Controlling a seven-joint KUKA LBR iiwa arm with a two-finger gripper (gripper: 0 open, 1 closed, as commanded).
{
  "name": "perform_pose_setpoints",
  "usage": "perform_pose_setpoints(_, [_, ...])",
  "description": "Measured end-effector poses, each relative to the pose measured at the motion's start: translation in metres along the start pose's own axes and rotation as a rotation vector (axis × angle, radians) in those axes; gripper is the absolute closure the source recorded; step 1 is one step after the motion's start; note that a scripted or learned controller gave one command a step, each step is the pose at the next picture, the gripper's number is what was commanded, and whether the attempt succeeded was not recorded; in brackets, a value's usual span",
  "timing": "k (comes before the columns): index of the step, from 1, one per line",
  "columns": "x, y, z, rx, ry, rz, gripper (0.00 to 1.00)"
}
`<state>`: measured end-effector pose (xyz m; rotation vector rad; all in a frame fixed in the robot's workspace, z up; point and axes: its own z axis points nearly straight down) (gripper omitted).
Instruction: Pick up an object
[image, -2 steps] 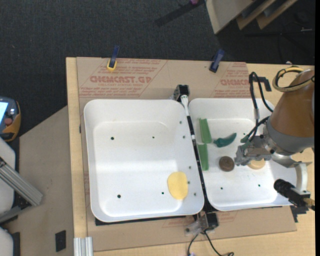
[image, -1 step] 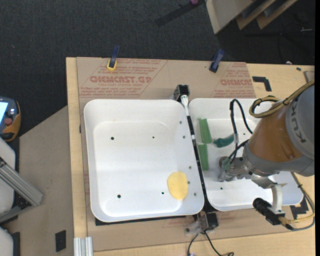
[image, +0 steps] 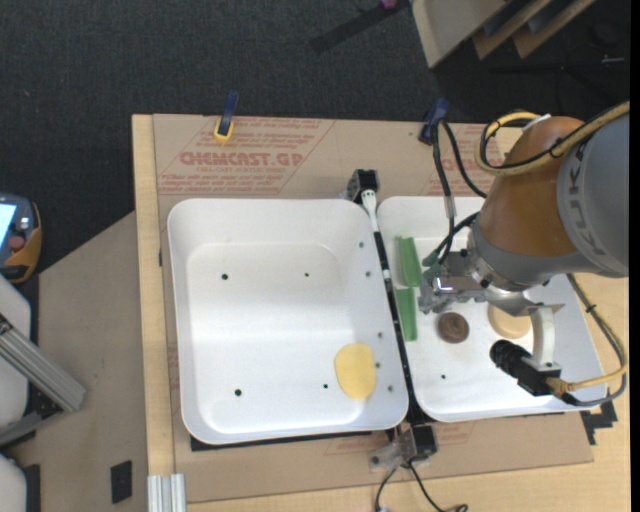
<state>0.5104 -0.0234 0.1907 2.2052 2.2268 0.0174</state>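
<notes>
Camera view: the gripper (image: 441, 290) hangs over the right bin (image: 445, 395), whether spread or pressed together I cannot tell, just right of the green strip (image: 407, 285). A brown disc (image: 453, 327) lies beside the strip's lower end, and a yellow oval (image: 355, 370) lies left of it, in the left bin (image: 260, 235).

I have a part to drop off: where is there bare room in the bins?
The left bin is mostly bare: everything above and left of the yellow oval near its lower right corner. The right bin is crowded: green strip along its left wall, brown disc, pale disc, and the arm overhead.
</notes>
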Motion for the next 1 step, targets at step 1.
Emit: perform_pose_setpoints(1, [-0.0221, 0.0678, -0.0805, -0.002, -0.006, 0.008, 1.0])
